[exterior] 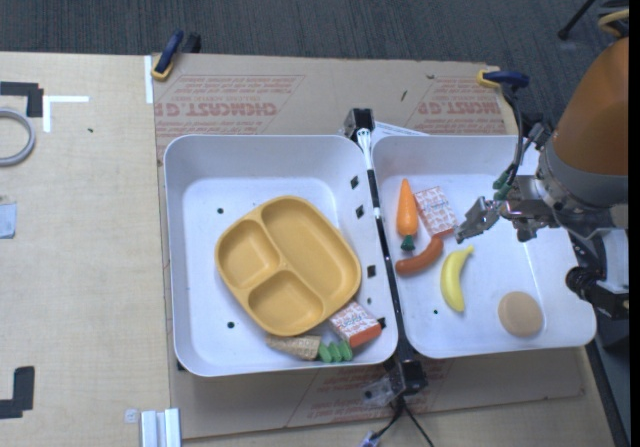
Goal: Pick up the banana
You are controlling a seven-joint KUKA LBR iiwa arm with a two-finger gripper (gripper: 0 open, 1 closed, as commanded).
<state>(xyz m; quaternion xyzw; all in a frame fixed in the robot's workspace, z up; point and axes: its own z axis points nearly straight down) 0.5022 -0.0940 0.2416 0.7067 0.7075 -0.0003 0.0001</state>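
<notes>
Pincer point(480, 219) hovers just above-right of the small curved yellow plastic banana point(455, 279); I cannot tell its state. Banana lies free beside the red sausage point(419, 256); descend centred, closing across its narrow width.

banana point(455, 280): right bin point(560, 335), centre
gripper point(480, 220): just above banana, at its 1 o'clock
sausage point(419, 257): banana's 10 o'clock

Bench point(80, 265) w/ cardboard sheet point(300, 95) under 2 white bins point(185, 265).
</notes>
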